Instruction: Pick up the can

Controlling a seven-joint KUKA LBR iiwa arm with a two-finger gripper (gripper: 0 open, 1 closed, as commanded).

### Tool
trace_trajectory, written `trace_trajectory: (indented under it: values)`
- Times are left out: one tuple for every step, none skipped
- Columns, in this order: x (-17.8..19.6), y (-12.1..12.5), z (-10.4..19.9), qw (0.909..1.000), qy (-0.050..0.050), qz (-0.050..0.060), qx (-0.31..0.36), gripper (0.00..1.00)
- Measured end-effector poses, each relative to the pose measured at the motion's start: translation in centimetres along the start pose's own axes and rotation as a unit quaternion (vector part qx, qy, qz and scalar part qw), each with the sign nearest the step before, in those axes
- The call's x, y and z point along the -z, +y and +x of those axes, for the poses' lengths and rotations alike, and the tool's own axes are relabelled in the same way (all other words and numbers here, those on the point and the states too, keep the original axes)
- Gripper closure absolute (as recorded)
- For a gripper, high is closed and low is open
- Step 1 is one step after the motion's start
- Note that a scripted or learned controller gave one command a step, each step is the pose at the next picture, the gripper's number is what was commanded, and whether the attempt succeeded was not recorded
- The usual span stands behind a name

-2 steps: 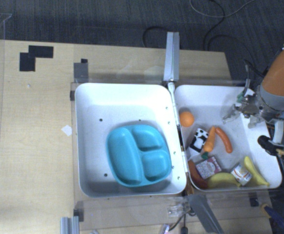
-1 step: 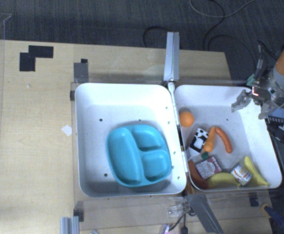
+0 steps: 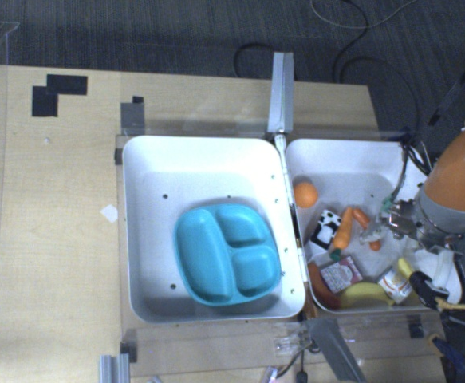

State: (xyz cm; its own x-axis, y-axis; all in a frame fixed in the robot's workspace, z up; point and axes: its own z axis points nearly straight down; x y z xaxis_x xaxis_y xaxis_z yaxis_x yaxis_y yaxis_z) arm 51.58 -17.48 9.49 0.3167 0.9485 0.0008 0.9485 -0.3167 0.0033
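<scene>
Nearest me, yellow banana [image 3: 365, 294] lay along right bin's [image 3: 344, 162] front wall; small silver-topped can [image 3: 340, 275] lay just behind it, touching. Gripper [image 3: 378, 227] hovered above, right of orange carrot [image 3: 343, 228]; I couldn't tell its finger state

The right bin [image 3: 340, 154] has bare floor across its far half. Its near half is crowded: orange ball [image 3: 305, 193], carrot [image 3: 343, 228], black-and-white toy [image 3: 324, 228], can [image 3: 340, 275], banana [image 3: 364, 294] and bottle [image 3: 396, 284] lie close together, with little room between them.
</scene>
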Motion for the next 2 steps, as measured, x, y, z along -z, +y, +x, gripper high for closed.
trace_trajectory:
  values:
    - [-0.6,3.5,-0.8,0.996,0.0,-0.004,0.089,0.0]
    - [-0.7,9.8,1.2,0.9967,0.0,-0.003,0.081,0.0]
